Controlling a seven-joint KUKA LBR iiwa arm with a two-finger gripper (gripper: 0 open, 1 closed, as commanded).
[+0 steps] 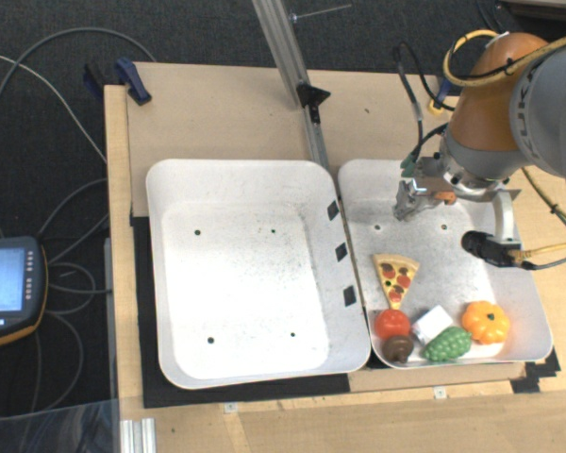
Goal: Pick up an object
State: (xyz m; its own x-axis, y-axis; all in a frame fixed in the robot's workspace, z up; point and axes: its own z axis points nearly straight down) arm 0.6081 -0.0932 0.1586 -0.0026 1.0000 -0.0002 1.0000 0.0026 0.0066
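Note:
In the right bin point(472, 253) lie a pizza slice point(395, 279), a red tomato point(391, 324), a brown ball-like piece point(398, 348), a white block point(432, 321), a green bumpy piece point(448, 344) and an orange pumpkin point(486, 322), all clustered along its near edge. My gripper point(407, 199) hangs over the far part of the right bin, well behind the pizza slice. Nothing shows between its fingers.
The left bin point(241, 272) lies beside the right one, with black clips point(341, 250) along the shared rim. A metal pole point(281, 36) slants up from behind the bins. A blue clamp point(132, 78) sits at the bench's far left corner.

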